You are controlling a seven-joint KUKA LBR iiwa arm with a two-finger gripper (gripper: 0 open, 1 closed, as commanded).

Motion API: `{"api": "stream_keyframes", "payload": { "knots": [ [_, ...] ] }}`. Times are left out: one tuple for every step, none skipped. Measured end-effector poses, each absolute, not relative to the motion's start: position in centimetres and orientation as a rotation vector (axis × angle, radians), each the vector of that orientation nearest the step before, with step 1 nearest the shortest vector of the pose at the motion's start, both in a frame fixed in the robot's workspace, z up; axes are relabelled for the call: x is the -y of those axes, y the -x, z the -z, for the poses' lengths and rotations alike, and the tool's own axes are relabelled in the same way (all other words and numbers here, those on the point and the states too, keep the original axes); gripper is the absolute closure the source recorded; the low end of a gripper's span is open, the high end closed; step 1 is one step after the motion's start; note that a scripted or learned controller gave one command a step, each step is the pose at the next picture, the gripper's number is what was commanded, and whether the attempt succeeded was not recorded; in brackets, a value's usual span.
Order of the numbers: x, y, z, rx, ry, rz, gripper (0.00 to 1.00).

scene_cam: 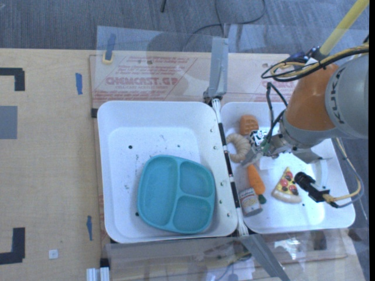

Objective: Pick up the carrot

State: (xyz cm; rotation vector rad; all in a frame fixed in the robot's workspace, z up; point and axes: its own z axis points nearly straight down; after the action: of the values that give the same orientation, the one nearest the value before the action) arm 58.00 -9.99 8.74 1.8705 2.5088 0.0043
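The carrot (255,180) lies in the right bin (337,218), close to that bin's left wall, orange and slim, running from upper left to lower right. Its upper end sits just under the gripper (262,150), which hangs low over the bin at the end of the grey arm (316,107) with its orange band. From where I stand the fingertips are lost among dark fittings and cable, so I cannot tell whether they are spread or closed, and nothing shows between them. The carrot is crowded: a small jar (249,201) touches or nearly touches its lower end, a pale curled pastry (239,147) lies just above and to its left, a round orange-brown piece (248,124) sits beyond that, and a pizza slice (286,185) lies near on its right. The left bin (111,133) holds 1 teal divided tray (176,195), well apart from all this. To do the pick well, I judge the gripper should shift down the carrot toward its middle, turn so the fingers close across the narrow width and not along the length, and descend straight, keeping off the jar and the pastry. Grabbing the very end risks it pivoting out.
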Motion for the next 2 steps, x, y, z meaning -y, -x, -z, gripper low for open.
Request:
{"api": "stream_keyframes", "payload": {
  "knots": [
    [10.39,-50.84,-8.75,-2.485,-1.909,-0.009,0.00],
    [10.76,-51.00,-9.48,-2.476,-1.915,-0.008,1.00]
  ]
}}
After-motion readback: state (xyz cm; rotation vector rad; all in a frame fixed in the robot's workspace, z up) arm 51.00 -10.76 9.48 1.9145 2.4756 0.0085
